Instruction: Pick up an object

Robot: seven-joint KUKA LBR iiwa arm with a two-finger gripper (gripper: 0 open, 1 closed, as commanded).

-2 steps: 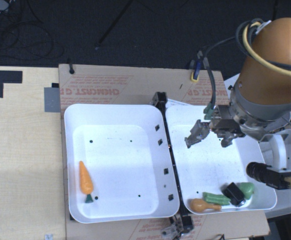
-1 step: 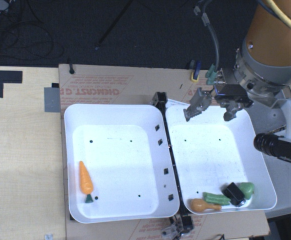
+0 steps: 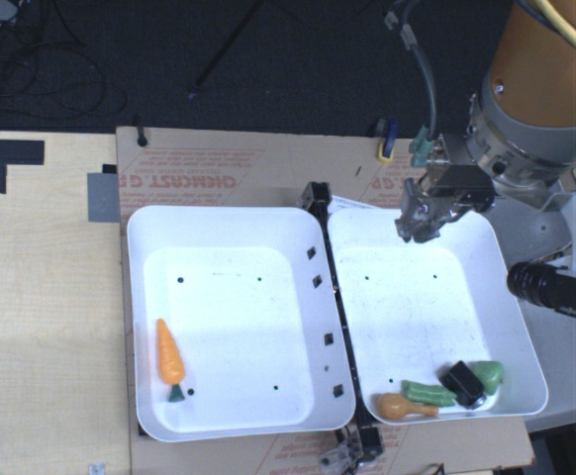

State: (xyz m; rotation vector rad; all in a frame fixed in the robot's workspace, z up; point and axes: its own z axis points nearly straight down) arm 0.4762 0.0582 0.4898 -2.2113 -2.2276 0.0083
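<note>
Hovering over the right bin's far edge, the arm [image 3: 526, 87] reaches in while the objects lie elsewhere.

The tabletop [image 3: 41, 295] carries two white bins: the left bin [image 3: 229, 236] and the right bin [image 3: 436, 265], meeting at a black divider strip. The arm's upper part is cut off by the frame's top and right edges. Its claw [image 3: 422, 228] hangs above the right bin's far rim; it is dark and blurred, so I cannot tell how far apart it stands, and nothing shows in its grip. A carrot [image 3: 169, 354] lies alone near the left bin's near-left corner. In the right bin's near-right corner, a green piece [image 3: 488, 372], a black block [image 3: 461, 382], a green pod [image 3: 427, 393] and an orange-tan piece [image 3: 402, 407] crowd together, overlapping and hard to separate.
</note>
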